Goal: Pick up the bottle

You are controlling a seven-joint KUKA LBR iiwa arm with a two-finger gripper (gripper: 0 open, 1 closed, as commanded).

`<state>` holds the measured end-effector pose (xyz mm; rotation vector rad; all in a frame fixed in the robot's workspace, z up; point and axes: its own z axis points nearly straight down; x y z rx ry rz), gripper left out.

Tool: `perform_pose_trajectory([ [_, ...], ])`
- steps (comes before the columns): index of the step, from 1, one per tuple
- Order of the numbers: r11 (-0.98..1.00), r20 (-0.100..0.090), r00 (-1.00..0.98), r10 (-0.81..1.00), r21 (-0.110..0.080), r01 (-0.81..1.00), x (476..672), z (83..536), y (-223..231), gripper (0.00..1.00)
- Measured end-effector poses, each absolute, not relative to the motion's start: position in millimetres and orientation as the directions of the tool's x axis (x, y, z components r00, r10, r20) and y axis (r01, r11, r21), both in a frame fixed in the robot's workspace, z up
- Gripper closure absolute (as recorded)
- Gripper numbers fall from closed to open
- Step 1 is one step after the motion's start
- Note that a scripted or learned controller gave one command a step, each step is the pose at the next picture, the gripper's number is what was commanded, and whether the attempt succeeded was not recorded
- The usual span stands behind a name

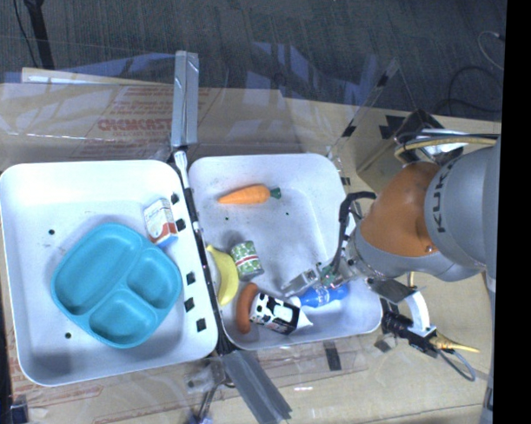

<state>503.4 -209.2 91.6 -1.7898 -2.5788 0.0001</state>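
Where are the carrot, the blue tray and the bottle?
carrot [243,196]: camera view, middle of its orange body.
blue tray [115,284]: camera view, central divider.
bottle [325,296]: camera view, its blue body.

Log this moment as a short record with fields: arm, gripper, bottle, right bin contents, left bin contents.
arm: grey KUKA arm reaching in from the right of the view
gripper: gripper low in the right bin, near its front right corner
bottle: clear bottle with blue on it, lying right by the gripper; a grasp cannot be confirmed
right bin contents: carrot, small green can, banana, black and white carton
left bin contents: blue divided tray, small carton
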Motion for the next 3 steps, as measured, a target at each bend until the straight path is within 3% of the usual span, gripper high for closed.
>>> perform_pose_trajectory([
  [1,0.352,0.002,-0.352,0.936,-0.001,0.936,504.2,101.7,-209.8,1.0],
  [2,0.352,0.001,-0.352,0.936,-0.001,0.936,504.3,101.8,-209.8,0.0],
  [3,0.356,0.001,-0.356,0.935,-0.001,0.935,505.2,111.6,-209.8,1.0],
])
